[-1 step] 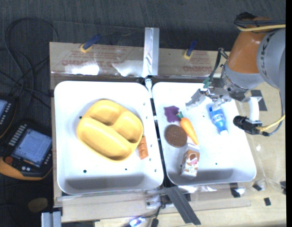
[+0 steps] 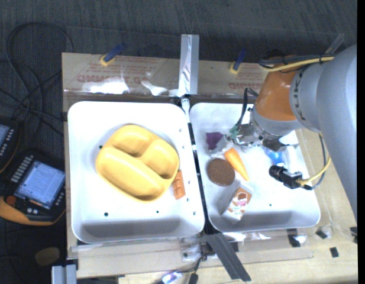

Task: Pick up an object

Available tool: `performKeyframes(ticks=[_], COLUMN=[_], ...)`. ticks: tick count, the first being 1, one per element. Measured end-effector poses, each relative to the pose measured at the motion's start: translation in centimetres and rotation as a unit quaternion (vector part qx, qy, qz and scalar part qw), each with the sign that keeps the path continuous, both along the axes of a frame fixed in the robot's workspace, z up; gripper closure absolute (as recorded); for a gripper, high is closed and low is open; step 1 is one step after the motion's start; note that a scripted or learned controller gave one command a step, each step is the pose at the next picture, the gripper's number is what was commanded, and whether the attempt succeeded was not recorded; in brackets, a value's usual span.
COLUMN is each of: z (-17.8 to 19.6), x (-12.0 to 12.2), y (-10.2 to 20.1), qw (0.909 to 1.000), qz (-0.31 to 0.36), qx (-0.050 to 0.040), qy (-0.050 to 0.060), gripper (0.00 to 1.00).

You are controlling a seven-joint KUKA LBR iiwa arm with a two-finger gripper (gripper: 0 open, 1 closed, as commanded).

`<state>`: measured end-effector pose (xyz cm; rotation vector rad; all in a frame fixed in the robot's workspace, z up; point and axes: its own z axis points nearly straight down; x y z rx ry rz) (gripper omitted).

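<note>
The arm point(image 2: 312, 93) reaches into the right bin point(image 2: 288, 209), and its gripper point(image 2: 246, 135) is low near the top of the carrot point(image 2: 236, 163). I cannot tell if the jaws are apart or together. Also in the right bin are a brown disc point(image 2: 220, 171) touching the carrot, a purple toy point(image 2: 213, 139), a small carton point(image 2: 238, 202) and a blue thing point(image 2: 275, 155), while the left bin point(image 2: 87, 218) has a big yellow thing point(image 2: 136, 161) and a small orange piece point(image 2: 178, 186).
</note>
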<state>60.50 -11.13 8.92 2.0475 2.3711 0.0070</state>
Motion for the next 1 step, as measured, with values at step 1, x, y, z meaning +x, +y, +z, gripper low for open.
performKeyframes(ticks=[1], z=[3.6], x=[-2.56], y=[-8.53], qw=[0.9924], qz=[-0.123], qx=[0.0007], qy=[0.005], gripper=[0.0])
